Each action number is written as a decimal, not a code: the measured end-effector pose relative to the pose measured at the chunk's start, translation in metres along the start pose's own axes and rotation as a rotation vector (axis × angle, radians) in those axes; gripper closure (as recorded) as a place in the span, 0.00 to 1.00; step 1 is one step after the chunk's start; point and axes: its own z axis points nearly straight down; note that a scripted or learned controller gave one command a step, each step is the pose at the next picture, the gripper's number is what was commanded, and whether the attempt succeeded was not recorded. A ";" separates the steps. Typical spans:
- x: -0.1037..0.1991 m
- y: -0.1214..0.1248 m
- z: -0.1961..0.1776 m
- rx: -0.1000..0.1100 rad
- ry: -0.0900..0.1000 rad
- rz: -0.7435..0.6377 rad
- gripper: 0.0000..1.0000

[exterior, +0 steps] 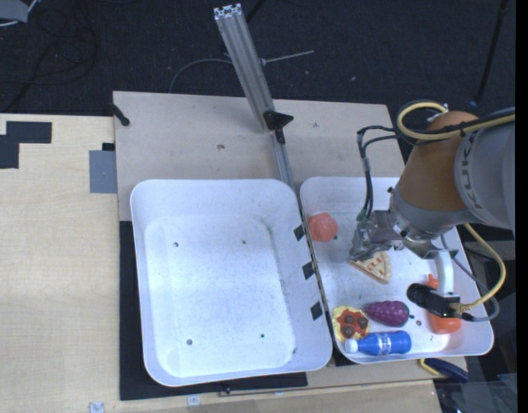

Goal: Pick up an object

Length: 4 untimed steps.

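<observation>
My gripper [365, 246] is low in the right bin [333, 198], at the far tip of a toy pizza slice [374, 268] that lies on the bin floor. It touches or hovers just over that tip, and I cannot tell which. A pink-red ball [322, 226] rests to the gripper's left, near the bin's left wall. Along the near side lie purple grapes [387, 312], a yellow and red toy [351, 323] and a blue bottle [381, 344]. An orange toy [445, 322] sits at the near right.
The left bin [161, 198] stands beside the right one, with black clips [309, 269] along the shared edge. A metal rail [251, 71] slants up from behind the bins. The arm [436, 175] covers the right bin's far right corner.
</observation>
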 end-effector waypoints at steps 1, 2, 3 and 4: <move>-0.005 0.009 -0.047 -0.005 -0.001 -0.001 1.00; -0.001 0.009 -0.089 -0.004 0.000 -0.002 1.00; 0.006 0.015 -0.147 -0.005 0.000 -0.002 1.00; 0.052 0.001 -0.128 0.001 0.001 -0.005 1.00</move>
